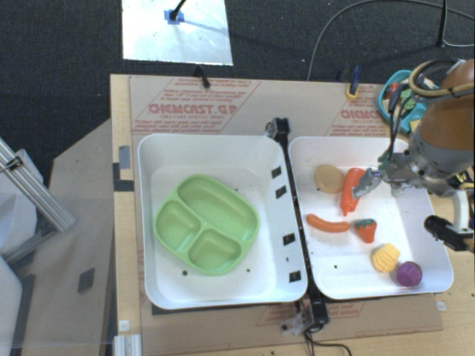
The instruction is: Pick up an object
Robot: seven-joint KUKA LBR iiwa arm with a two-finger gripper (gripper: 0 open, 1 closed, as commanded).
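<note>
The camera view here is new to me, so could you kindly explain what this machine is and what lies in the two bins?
You are looking down at a slant from one fixed camera above a bench. The grey and orange shape at the right is a robot arm; its gripper hangs over the right bin, close to an upright orange-red piece. Nothing can be seen between its fingers. That bin also holds toy foods: a tan roundish piece, an orange sausage shape, a small carrot-like piece, a yellow piece and a purple one. The left bin holds a green divided plate.
</note>
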